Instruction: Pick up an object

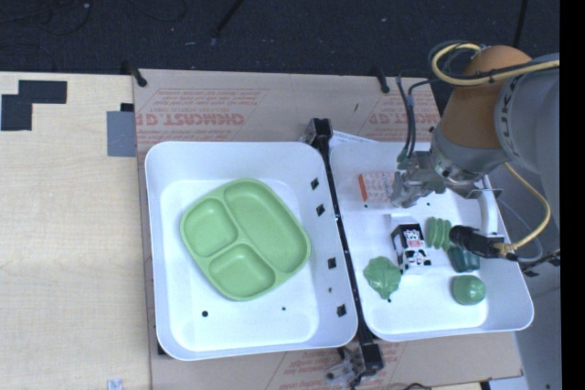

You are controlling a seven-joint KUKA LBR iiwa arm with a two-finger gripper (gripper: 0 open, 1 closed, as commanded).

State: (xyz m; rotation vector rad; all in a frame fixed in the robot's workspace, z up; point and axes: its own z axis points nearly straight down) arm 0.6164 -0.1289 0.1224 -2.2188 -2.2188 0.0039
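- Gripper [409, 187] is seen low over the far part of the right white plastic bin [512, 317], carried by the grey arm with the orange band [480, 110]; whether it is spread or pressed together cannot be told from this slant, and nothing is seen pinched by it.
- No object has been lifted yet; the candidates all lie nearer the camera than the gripper.
- A small black-and-white box-shaped toy [411, 247] lies just below the gripper, with a ribbed green piece [438, 233] touching or almost touching its right side. A descent here is judged risky: two things could be caught at once, or one pushed aside.
- A crumpled green soft lump [382, 276] lies further below and to the left, close to the divider; a finger could be blocked by the bin wall.
- A rounded green object [468, 289] and a dark teal piece [463, 258] lie below and to the right; the round one is likely to roll or slip out of a pinch.
- A small orange strip [363, 188], just left of the gripper, looks too flat to be grasped.
- A light green divided plastic tray [244, 237] lies well to the left in the other white bin [164, 196].
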